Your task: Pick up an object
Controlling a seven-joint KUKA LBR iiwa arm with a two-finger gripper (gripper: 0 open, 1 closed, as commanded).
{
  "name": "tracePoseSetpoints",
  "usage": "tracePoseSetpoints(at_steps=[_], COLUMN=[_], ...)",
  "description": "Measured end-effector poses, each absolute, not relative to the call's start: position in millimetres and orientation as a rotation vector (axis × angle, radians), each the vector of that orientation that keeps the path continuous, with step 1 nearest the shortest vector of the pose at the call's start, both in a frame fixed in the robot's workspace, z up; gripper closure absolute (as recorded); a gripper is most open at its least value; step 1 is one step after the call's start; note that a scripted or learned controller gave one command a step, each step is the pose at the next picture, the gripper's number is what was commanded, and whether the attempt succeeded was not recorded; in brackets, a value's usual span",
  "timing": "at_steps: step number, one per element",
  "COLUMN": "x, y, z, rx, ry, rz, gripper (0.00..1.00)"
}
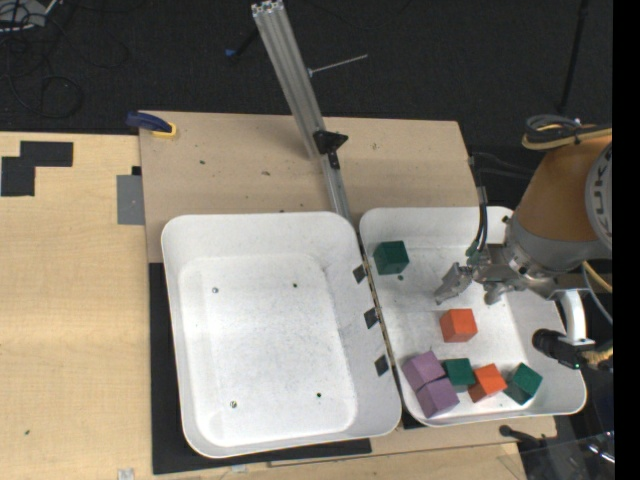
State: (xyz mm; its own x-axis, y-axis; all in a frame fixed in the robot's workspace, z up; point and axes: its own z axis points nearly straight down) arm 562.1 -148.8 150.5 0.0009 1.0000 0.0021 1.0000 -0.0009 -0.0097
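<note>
The orange-red cube [458, 324] lay in the right bin [430, 230], near its middle, apart from the other blocks. My tool [470, 283] hovered just above and behind it, fingers spread apart with nothing between them. A dark green cube [391, 257] sat farther back near the divider. Along the front wall clustered two purple blocks [430, 382], a green cube [460, 372], an orange block [488, 380] and another green cube [523, 382]. The left bin [265, 333] sat alongside on the tabletop [250, 163].
</note>
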Motion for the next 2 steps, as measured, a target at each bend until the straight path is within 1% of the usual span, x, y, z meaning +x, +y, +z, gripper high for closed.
tracePoseSetpoints(at_steps=[1,2], x=[560.1,561.1], y=[-148,-150], z=[96,109], rx=[-2.217,-2.231], ry=[-2.213,-2.206], rz=[0.008,0.004], gripper=[0.0,1.0])
